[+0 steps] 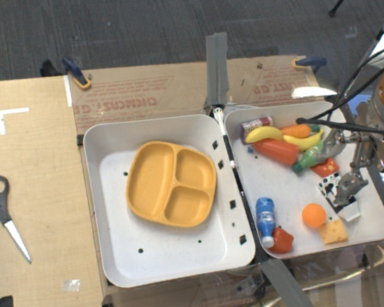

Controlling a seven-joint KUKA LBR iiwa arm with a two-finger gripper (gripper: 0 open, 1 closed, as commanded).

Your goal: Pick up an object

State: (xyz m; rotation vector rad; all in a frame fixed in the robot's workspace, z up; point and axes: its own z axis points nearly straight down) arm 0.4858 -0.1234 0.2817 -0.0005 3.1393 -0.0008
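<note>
1. Camera view puts my claw low over the right-hand shallow white plastic bin, near that bin's right wall; whether it is spread or pressed together I cannot tell, since the metal parts blur into each other from this angle.
2. I see nothing pinched in it, so I judge the pick as not yet made.
3. The nearest candidates are the small orange ball, just left of and slightly below the claw, and the pale yellow cheese-like wedge, just below it, close to the bin's near edge.
4. The pile of plastic toy food, a banana and carrot among it, lies farther up the bin, well apart from the claw.
5. To do this well, I would go for the ball or wedge: each sits alone on bare bin floor, so the claw can straddle it cleanly.
6. The yellow divided plastic plate in the left-hand white bin is wide and flat, a poor target.
</note>
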